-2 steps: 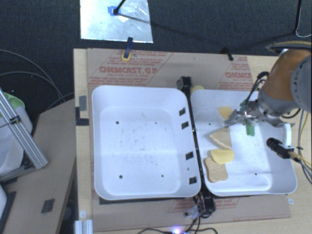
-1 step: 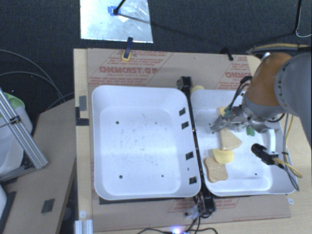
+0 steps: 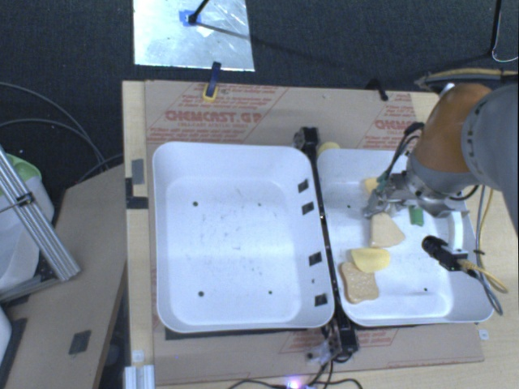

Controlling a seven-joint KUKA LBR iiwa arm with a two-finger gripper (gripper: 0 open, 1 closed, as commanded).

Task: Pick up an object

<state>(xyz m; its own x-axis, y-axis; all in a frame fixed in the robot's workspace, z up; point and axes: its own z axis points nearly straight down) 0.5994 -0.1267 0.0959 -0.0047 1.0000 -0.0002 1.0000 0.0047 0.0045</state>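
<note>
My gripper point(image 3: 375, 207) hangs low over the upper middle of the right bin point(image 3: 405, 302). Just below it lies a pale cream wedge point(image 3: 386, 232), close to the fingertips. A yellow slice point(image 3: 370, 258) rests below the wedge, and a tan bread-like piece point(image 3: 358, 284) lies under that, near the bin's left wall. A small yellow item point(image 3: 371, 184) sits just above the gripper, and a green piece point(image 3: 416, 215) shows to its right, partly hidden by the wrist. Nothing is seen between the fingers.
The left bin point(image 3: 235, 241) sits beside the right one, split by a black divider point(image 3: 316, 217). A yellowish object point(image 3: 328, 147) rests on the right bin's top rim. The arm enters from the right above the right bin.
</note>
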